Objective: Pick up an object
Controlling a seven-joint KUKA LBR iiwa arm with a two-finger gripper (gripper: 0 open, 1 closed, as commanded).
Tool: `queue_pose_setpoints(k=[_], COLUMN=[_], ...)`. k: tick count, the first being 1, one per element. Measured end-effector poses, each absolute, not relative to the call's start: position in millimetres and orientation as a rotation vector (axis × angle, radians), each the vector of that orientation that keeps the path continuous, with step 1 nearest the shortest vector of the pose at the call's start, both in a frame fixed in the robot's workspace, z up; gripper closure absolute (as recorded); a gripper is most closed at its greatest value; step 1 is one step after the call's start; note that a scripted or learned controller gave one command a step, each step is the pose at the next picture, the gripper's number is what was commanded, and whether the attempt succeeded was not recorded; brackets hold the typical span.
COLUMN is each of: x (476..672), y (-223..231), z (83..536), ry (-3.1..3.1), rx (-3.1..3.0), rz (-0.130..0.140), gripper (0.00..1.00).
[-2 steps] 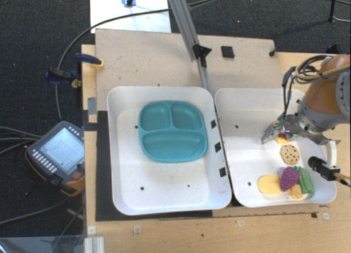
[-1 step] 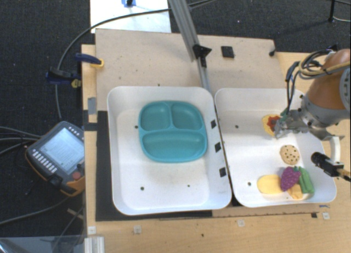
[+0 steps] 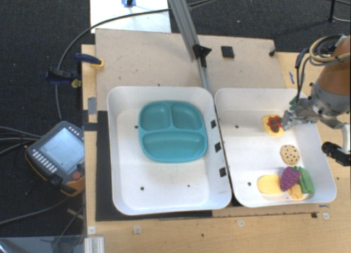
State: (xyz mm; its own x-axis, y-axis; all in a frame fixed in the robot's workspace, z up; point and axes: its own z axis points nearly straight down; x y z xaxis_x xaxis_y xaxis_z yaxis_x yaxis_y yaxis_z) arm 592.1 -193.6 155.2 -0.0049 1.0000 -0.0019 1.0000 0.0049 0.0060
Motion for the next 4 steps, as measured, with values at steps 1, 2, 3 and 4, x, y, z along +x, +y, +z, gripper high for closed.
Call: queue_pose_setpoints(k=[1, 2, 3, 4], x=[597.2, 598.0, 599.4, 601.1], y=[-185.7, -190.7, -190.8, -135.7], z=[215.9, 261.2, 295.7, 292.1], ry=[2.225, 2.224, 2.226, 2.231], rx=[2.208, 2.209, 2.209, 2.210], rz=[0.007, 0.005, 0.005, 0.003], gripper=[1.00, 1.00, 1.00, 1.00])
